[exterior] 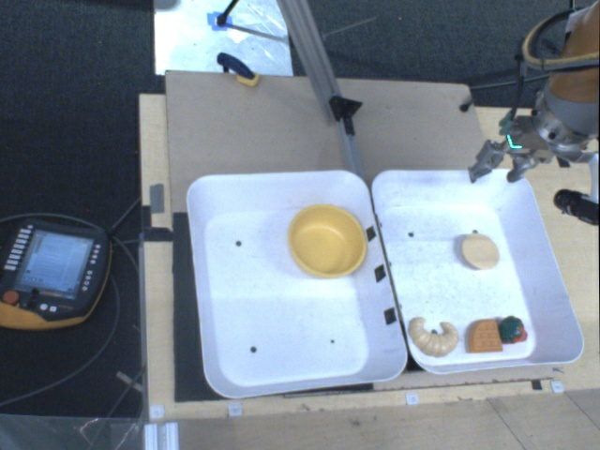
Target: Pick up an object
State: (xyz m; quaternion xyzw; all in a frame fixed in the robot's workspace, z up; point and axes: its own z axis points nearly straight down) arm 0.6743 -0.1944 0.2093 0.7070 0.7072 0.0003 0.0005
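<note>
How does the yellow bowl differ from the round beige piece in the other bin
The yellow bowl is hollow and deep yellow; the round beige piece looks flat and pale tan. The bowl is clearly larger. The bowl sits alone in the left bin; the beige piece shares the right bin with other small items. Both are round.

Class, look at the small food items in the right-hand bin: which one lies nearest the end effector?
The round tan disc, alone mid-bin; the croissant and the others lie along the bin's near edge, farther from the end effector.
</note>
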